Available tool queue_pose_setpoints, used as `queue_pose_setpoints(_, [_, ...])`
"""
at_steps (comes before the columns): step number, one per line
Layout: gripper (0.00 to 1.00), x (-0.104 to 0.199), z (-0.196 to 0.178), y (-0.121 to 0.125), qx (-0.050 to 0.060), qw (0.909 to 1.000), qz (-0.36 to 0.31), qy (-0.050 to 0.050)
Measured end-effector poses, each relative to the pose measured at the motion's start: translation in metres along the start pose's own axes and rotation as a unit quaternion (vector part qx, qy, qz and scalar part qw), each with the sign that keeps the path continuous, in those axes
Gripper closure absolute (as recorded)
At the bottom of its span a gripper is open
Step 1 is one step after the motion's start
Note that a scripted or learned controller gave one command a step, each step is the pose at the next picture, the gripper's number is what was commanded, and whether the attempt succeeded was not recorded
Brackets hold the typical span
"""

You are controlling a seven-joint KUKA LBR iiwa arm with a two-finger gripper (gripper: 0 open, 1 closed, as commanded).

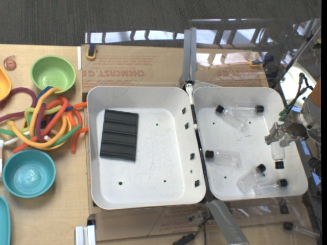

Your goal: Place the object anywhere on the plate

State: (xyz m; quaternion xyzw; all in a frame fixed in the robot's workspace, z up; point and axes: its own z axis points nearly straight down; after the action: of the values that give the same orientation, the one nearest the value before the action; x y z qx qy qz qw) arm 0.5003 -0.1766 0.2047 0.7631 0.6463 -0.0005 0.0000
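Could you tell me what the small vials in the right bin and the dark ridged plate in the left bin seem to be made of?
The vials look like clear plastic or glass: see-through bodies with glints, capped in opaque black. The plate looks like matte black plastic or rubber: dull, barely any shine, with moulded parallel ridges. Which exactly, the view leaves open.

Green bowl [53, 74], teal bowl [28, 173], tangle of coloured cords [45, 120], all on the wooden bench [41, 213] left of the bins

Dark grey carpet [127, 6] is stretching across the top behind my bench. Brown cardboard [135, 68] is lying flat under the bins. At my far side, a pale wooden table [46, 198] is sitting alongside, while bright light is glinting off a metal frame [230, 34].
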Motion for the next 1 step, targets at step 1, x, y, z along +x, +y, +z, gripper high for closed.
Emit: queue_pose_setpoints(1, [1.0,-0.0349,0.0427,0.0328,0.001,0.9938,-0.111,0.0])
